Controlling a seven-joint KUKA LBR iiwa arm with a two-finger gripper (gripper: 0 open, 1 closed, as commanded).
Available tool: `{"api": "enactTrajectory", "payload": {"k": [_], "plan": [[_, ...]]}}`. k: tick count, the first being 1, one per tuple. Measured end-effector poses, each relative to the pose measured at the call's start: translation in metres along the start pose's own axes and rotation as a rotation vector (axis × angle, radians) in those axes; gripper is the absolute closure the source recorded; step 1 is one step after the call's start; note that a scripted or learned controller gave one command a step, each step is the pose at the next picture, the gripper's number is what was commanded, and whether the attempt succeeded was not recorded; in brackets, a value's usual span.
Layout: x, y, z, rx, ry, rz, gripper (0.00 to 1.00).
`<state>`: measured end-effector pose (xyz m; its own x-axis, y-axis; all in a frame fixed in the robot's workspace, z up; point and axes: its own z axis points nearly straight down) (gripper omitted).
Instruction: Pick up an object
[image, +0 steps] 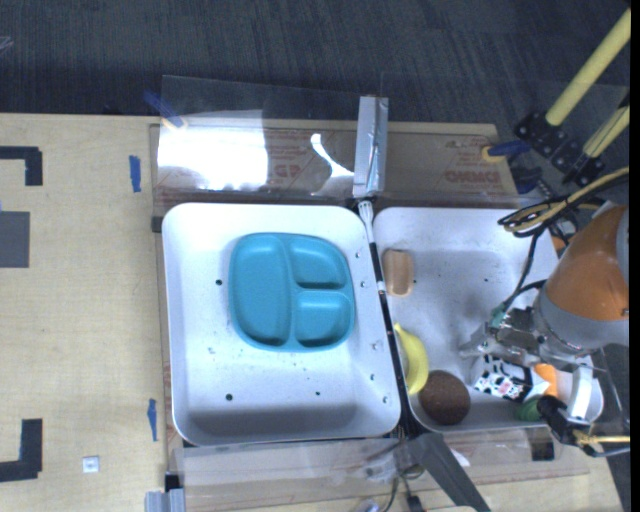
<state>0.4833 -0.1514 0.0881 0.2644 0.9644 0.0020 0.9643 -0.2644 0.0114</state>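
Observation:
My gripper (492, 350) is lowered into the right bin (450, 235), near its front right corner. Right under and beside it lies a small black-and-white object (500, 383), partly covered by the wrist. An orange piece (545, 377) and a green piece (529, 408) lie next to it. Further left in the same bin are a brown ball (443, 397), a yellow banana (412, 360) along the left wall, and a tan block (398, 271) at the back left. The arm's orange band (590, 275) rises to the right.
The left bin (190, 330) holds a blue divided plate (292, 290). A metal divider post (370, 145) stands behind the seam between the bins. Cables and yellow rods (590, 70) hang at the upper right.

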Motion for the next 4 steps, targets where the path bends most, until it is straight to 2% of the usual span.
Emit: {"api": "enactTrajectory", "payload": {"k": [1,2,3,4], "plan": [[0.048,0.067,-0.037,0.008,-0.001,0.015,0.00],[0.073,0.097,0.003,0.007,-0.002,-0.262,0.00],[0.036,0.178,-0.053,0.004,-0.002,-0.646,0.00],[0.009,0.106,0.002,0.006,0.000,-0.670,0.00]]}}
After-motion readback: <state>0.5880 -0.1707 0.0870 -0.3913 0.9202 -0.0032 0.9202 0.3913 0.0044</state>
